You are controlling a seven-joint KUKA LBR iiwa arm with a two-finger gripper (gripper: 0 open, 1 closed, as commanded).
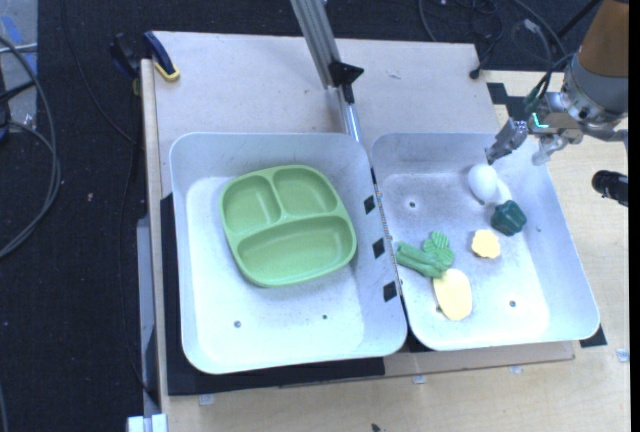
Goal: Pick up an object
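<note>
The end effector (522, 145) hangs released, with nothing between its fingers. Just below it and a little left lies the white egg (484, 183), with the dark green piece (509, 217) beyond. The egg looks light, hard and slippery; I would grip its narrow middle.

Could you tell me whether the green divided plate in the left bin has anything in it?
Empty. All three compartments of the green plate show bare green, and it lies flat, right side up, in the left bin.
</note>
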